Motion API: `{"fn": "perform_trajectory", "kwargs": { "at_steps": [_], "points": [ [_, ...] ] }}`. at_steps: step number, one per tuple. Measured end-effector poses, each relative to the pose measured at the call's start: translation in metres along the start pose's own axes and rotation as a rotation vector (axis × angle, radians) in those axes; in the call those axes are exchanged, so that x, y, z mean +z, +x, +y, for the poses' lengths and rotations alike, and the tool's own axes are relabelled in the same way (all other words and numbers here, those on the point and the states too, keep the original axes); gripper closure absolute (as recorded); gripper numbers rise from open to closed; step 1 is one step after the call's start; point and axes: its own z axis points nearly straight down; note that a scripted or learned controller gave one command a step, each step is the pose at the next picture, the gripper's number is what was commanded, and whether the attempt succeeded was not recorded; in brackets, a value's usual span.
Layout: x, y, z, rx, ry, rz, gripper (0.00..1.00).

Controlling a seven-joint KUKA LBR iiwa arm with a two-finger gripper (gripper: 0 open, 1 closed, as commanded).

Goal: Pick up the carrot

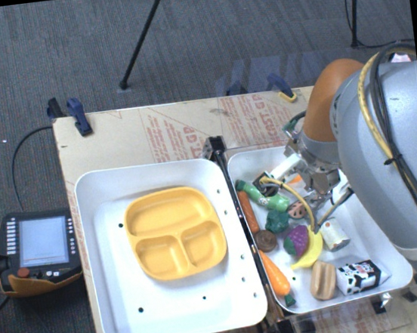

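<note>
The carrot (pixel 274 270) is orange with a green leafy end. It lies along the near left wall of the right bin (pixel 392 256), with its green end toward the front. My gripper (pixel 311 203) hangs over the middle of the right bin, above the pile of toy food. It is up and to the right of the carrot and is not touching it. The grey wrist and its cables hide the toys directly under the gripper.
Around the gripper lie a broccoli (pixel 276 220), purple grapes (pixel 298 238), a banana (pixel 311 253), a white can (pixel 334 235), a bun (pixel 323 281) and a cow-print carton (pixel 358 276). An orange-red stick (pixel 249 212) lies by the left wall. The left bin holds a yellow divided plate (pixel 176 231).
</note>
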Motion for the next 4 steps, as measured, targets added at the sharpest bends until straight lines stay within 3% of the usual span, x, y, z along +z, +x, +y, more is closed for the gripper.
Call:
{"fn": "perform_trajectory", "kwargs": {
  "at_steps": [1,2,3,4],
  "points": [
    [-0.022,-0.028,0.074,0.089,-0.006,0.004,0.0],
    [0.001,-0.011,0.015,0.16,0.0,0.001,0.0],
    [-0.187,-0.026,0.034,0.077,-0.014,0.018,0.0],
    [-0.025,-0.076,0.049,0.168,0.005,-0.012,0.0]
  ]
}}
